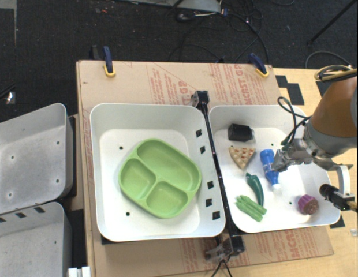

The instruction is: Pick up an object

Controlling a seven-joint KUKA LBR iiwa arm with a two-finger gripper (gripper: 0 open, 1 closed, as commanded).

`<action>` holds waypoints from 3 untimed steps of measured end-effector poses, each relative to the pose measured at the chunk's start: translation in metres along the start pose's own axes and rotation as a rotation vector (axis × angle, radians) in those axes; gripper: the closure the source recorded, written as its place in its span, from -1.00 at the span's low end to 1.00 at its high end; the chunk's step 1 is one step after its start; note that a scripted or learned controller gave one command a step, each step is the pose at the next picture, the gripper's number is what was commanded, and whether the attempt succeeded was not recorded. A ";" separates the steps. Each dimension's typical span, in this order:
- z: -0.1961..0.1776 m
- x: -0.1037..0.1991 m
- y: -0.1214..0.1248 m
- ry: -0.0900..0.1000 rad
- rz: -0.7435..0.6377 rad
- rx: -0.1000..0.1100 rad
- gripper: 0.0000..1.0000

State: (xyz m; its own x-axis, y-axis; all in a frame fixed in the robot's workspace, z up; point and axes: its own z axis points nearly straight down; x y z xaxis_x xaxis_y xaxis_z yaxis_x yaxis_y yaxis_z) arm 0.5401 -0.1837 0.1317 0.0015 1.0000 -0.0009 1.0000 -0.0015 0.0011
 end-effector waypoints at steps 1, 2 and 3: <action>-0.058 -0.004 -0.007 -0.001 0.000 -0.003 1.00; -0.110 -0.004 0.004 -0.001 -0.004 -0.003 1.00; -0.156 -0.004 0.005 -0.002 -0.004 -0.004 1.00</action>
State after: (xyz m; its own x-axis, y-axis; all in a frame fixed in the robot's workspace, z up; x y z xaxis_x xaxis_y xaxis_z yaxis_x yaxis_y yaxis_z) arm 0.5453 -0.1877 0.2879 -0.0027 1.0000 -0.0025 1.0000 0.0027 0.0053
